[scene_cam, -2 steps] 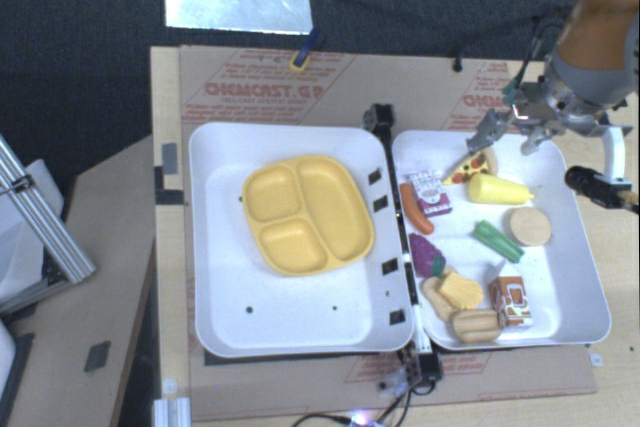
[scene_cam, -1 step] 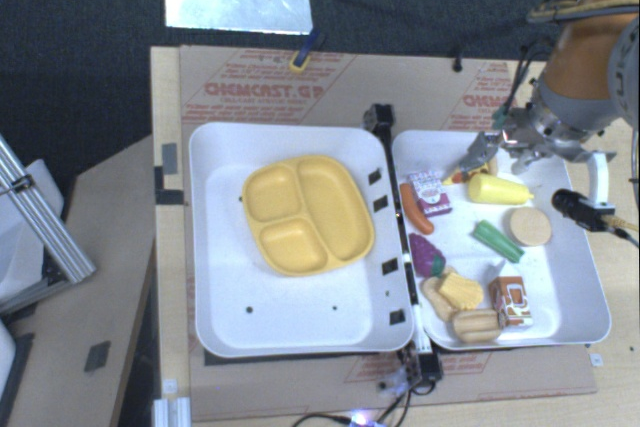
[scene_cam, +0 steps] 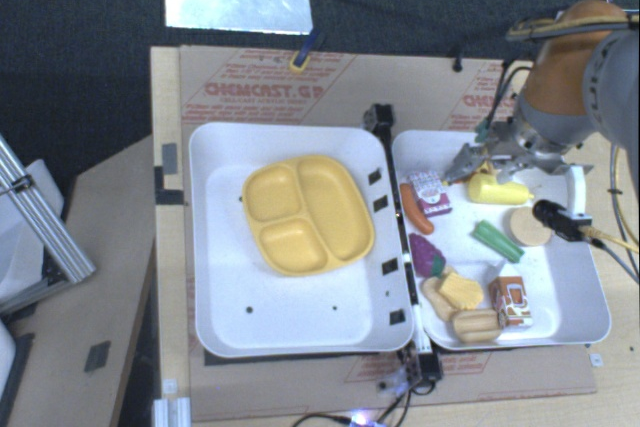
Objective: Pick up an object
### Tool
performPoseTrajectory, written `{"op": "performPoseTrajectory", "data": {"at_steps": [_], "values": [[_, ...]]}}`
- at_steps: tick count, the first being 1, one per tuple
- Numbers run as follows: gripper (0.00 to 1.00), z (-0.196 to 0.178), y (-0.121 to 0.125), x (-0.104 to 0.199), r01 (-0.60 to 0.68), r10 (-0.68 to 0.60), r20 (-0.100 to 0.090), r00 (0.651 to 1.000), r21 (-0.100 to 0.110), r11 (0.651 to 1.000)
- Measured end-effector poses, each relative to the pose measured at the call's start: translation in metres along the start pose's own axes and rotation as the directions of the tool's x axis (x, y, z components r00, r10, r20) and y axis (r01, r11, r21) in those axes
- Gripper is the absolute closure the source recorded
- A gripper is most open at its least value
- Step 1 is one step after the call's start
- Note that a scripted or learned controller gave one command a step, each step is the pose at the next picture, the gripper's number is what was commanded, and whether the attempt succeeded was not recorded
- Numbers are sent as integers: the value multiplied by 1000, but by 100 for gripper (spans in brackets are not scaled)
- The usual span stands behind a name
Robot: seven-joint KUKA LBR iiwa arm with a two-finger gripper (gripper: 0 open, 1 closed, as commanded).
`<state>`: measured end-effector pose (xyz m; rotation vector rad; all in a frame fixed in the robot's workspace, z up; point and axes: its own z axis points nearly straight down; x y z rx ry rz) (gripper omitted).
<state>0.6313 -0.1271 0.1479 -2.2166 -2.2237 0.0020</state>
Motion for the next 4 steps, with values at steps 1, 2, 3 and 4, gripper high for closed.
{"op": "performPoseTrajectory", "data": {"at_steps": [1, 2, 3, 4], "values": [[0, 33, 8, -9, -1, 1, 8, 1000, -25, 1000], [0, 30, 9, -8, -1, 1, 7, 1000, -28, 1000], [100, 17, 11, -10, -1, 2, 13, 1000, -36, 999], [100, -45, 6, -12, -2, 2, 2, 1000, -11, 1000]]}}
